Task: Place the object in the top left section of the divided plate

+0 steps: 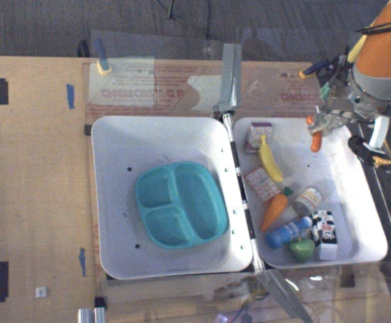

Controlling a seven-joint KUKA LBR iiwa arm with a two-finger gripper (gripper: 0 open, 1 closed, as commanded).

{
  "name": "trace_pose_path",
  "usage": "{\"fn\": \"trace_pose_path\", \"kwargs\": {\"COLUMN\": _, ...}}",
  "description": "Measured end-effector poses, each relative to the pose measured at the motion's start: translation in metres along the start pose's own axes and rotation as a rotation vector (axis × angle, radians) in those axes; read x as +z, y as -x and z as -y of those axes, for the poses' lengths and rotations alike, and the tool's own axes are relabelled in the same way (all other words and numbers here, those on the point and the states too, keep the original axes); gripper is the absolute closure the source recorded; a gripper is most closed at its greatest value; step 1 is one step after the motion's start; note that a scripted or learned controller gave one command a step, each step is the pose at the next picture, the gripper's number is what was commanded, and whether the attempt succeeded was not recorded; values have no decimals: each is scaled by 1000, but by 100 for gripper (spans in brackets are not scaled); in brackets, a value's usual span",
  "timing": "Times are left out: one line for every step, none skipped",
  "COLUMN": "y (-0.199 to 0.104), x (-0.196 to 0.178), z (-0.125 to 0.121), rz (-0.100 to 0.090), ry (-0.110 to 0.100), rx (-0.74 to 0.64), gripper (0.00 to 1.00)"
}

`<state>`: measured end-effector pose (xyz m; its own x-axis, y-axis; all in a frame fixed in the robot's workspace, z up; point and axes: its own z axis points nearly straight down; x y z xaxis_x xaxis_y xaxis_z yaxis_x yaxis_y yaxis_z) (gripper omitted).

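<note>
The grey arm with its orange band point(382, 39) reaches in over the upper right corner of the right shallow white bin point(367, 200). Its fingers point(316, 134) are closed on a small orange-red carrot-like piece point(315, 142), which hangs between them, clear of the bin floor.

In the left shallow white bin point(114, 180) lies the teal plastic divided plate point(180, 204) — three sections, all bare.

The right bin also holds a yellow banana point(270, 160), a small purple-topped packet point(257, 136), a pink patterned wrapper point(261, 182), an orange toy carrot with green top point(274, 210), a small round tin point(307, 199), a blue bottle point(287, 233), a green round fruit point(302, 249) and a black-and-white carton point(324, 233) — all clustered along its lower middle.
</note>
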<state>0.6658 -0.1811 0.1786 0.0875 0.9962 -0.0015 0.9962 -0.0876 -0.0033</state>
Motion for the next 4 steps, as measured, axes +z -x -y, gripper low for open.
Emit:
{"fn": "trace_pose_path", "kwargs": {"y": -94, "x": -38, "z": 7, "rz": -2, "ry": 2, "rx": 36, "gripper": 100}}
{"fn": "trace_pose_path", "kwargs": {"y": -176, "x": -4, "z": 81, "rz": -1, "ry": -2, "rx": 56, "gripper": 100}}
{"fn": "trace_pose_path", "kwargs": {"y": -183, "x": -9, "z": 139, "rz": -1, "ry": -3, "rx": -46, "gripper": 100}}
{"fn": "trace_pose_path", "kwargs": {"y": -268, "x": -36, "z": 187, "rz": -1, "ry": -3, "rx": -153, "gripper": 100}}
